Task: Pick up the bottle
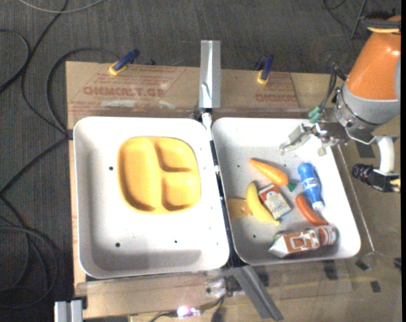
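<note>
So your arm is reaching in from the right, orange band up top and the grey wrist angling down toward the upper right corner of the right bin. The gripper is hanging over the bare white floor near that bin's back wall, its fingers looking spread apart with nothing between them.

The bottle you're after is lying in the right bin, blue with a white cap, below the gripper and apart from it. It's sitting between the carrot on its left and the bin's right wall, with a red-orange piece just under it. A banana, a small red box and a carton are lying nearby. The yellow divided tray is sitting in the left bin.
</note>
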